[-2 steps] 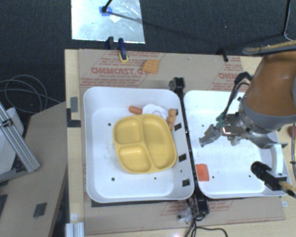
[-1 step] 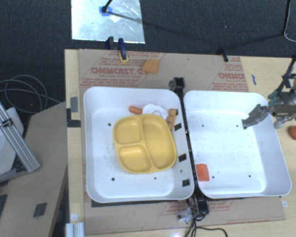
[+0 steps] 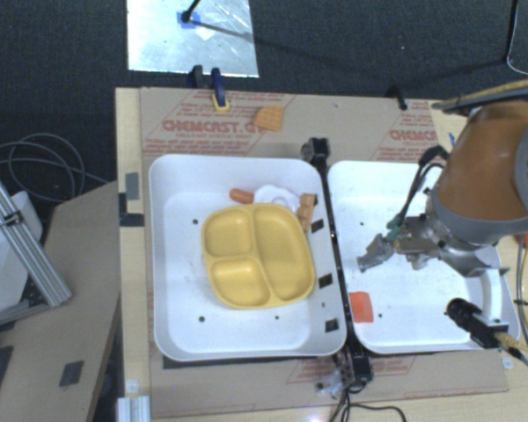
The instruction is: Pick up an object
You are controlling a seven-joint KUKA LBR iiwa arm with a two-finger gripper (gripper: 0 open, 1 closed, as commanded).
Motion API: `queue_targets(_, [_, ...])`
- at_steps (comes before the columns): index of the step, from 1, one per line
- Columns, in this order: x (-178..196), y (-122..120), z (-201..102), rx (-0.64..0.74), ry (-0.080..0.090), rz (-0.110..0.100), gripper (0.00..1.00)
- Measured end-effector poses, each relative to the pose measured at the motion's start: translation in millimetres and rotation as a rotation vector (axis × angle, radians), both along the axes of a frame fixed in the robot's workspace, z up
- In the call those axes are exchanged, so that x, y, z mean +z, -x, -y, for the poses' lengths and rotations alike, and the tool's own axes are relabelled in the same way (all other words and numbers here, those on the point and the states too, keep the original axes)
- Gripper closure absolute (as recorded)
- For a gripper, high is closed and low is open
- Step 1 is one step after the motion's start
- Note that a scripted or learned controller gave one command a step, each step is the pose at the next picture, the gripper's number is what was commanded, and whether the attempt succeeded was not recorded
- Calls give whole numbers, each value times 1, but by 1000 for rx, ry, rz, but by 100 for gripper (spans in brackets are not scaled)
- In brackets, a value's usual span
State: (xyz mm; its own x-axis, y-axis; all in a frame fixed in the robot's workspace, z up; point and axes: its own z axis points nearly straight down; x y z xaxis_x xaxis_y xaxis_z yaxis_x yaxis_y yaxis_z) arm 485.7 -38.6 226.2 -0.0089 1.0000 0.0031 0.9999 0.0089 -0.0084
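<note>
The orange block (image 3: 359, 306) is lying in the right bin (image 3: 422, 332), close to that bin's near-left corner and just beside the divider between the two bins. I am reaching in from the right, and my fingers (image 3: 370, 258) are hanging over the left half of this same bin - above and a little to the right of the block in the picture, near it but apart from it. Nothing is showing between them, and I cannot tell whether they are spread or closed, since the tips are blurring into one grey shape. My orange band (image 3: 484, 165) is sitting over the bin's far-right part.

The left bin (image 3: 172, 236) is carrying a yellow divided plate (image 3: 257, 256), which is lying flat near the middle. Beyond the plate's far edge a small orange sausage-shaped piece (image 3: 241, 196) is resting just beside a white item (image 3: 277, 196), and a tan piece (image 3: 307, 209) is lying at the plate's right corner - near the divider.

Both bins are sitting on a cardboard sheet (image 3: 352, 117) on the table, and a tan square (image 3: 268, 118) is lying on that sheet behind the left bin.
</note>
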Motion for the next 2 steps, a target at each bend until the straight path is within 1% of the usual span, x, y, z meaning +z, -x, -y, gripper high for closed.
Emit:
queue_targets(1, [149,-2,54,-11,7,27,0])
queue_targets(2, [29,0,21,-5,1,1,0])
